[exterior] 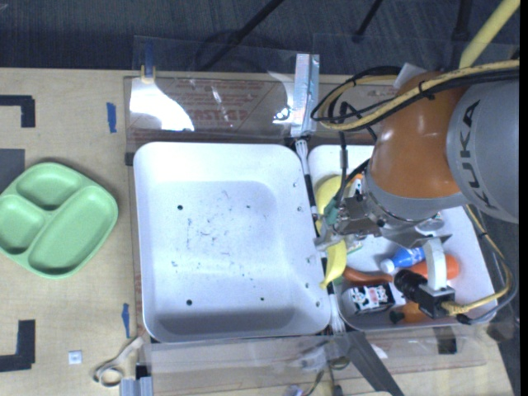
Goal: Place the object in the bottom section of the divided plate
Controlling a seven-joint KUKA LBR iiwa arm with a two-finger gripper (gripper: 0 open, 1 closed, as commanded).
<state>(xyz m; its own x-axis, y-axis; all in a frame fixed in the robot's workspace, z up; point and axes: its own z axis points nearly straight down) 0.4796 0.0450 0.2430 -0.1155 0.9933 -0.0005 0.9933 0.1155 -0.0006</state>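
At the right bin's [470,221] left edge | gripper [340,236] low over a banana [334,258], aiming to grab it; grip state: cannot tell | clutter at 4 o'clock: blue-capped bottle [406,259], dark item [371,295] | left bin [223,229] lies between | green divided plate [56,219] far at 9 o'clock.
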